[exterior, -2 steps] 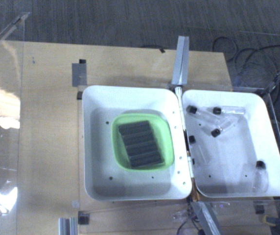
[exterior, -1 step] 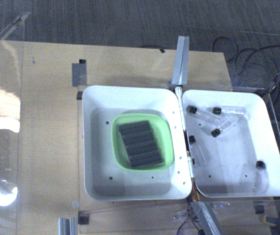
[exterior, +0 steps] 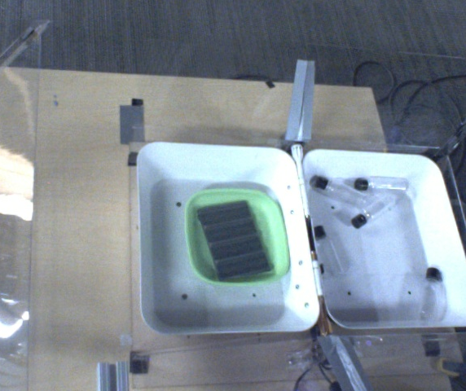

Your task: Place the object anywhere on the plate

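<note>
A light green square plate (exterior: 195, 233) lies in the left white bin (exterior: 156, 251). A dark grey ribbed block (exterior: 233, 239) rests on the plate, tilted slightly, covering most of its middle. In the right white bin (exterior: 396, 300) lie several clear tubes with black caps: one near the top left (exterior: 323, 183), one near the top middle (exterior: 380, 185), one in the middle (exterior: 363, 217) and one at the lower right (exterior: 433, 287).
A grey metal post (exterior: 301, 100) stands behind the seam between the two bins. Small grey brackets (exterior: 132, 123) sit on the wooden bench left of the bins. Cables (exterior: 412, 96) trail at the upper right.
</note>
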Tool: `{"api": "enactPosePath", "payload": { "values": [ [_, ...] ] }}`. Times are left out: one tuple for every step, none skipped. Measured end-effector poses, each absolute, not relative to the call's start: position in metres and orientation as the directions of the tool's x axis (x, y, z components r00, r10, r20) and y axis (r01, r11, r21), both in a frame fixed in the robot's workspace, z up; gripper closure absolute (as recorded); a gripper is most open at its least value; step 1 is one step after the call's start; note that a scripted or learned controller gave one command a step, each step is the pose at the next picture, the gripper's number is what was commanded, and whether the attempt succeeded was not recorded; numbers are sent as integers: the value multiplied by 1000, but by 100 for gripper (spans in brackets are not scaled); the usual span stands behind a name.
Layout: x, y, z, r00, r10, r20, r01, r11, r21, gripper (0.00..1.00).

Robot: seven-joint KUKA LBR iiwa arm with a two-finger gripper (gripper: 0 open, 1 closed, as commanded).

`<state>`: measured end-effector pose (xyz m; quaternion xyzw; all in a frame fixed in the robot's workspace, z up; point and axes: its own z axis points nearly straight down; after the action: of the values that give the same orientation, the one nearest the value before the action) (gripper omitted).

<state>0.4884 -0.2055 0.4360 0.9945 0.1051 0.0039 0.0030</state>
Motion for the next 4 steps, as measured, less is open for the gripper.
{"api": "enactPosePath", "payload": {
  "values": [
    [488, -205, 436, 978, 209, 7, 209, -978, 7, 0],
    [488, -205, 436, 978, 209, 7, 209, -978, 7, 0],
    [488, -205, 436, 978, 209, 7, 209, -978, 7, 0],
    [488, -205, 436, 978, 209, 7, 209, -978, 7, 0]
  ]
}}
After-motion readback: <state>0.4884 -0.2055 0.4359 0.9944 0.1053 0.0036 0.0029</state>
